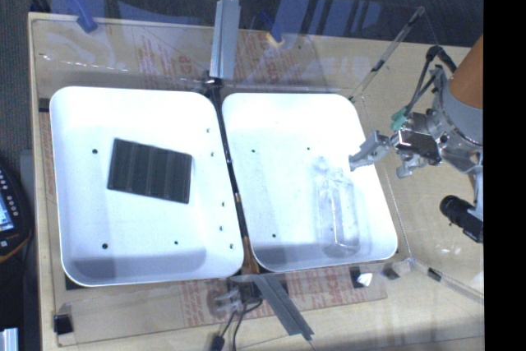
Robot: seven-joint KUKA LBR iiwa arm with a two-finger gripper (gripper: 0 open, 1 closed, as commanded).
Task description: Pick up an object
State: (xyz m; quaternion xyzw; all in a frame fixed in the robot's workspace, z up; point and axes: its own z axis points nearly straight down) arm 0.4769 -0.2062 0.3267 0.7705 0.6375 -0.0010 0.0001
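1. Bottle point(337, 210): a clear plastic bottle lies on its side in the right bin point(279, 247), near that bin's right wall and toward its near right corner, its long axis running roughly from the far edge toward the near edge.
2. Over in the left bin point(74, 259), a dark ribbed rectangular pad point(150, 170) lies flat near the middle; it is well apart from the arm, so the bottle looks like the likelier thing to pick.
3. At the right side of the counter point(427, 251), the gripper point(380, 150) sits just outside the right bin's right wall, with its metal fingers point(366, 154) pointing toward the bin.
4. I cannot tell from this slanted view whether the gripper is parted or closed; nothing shows between the fingers.
5. Relative to the gripper, the bottle lies a little further into the bin and nearer the near edge; its neck end is near the fingers and its base is further off. The two are apart, not touching.
6. To do the step well, I judge that the arm should move in over the bottle's middle, turn the fingers so they straddle its narrow width, and descend with them parted.
7. The bottle is round and smooth, so it may roll or slip; a centred, low grasp seems safest, keeping clear of the bin wall just beside it.
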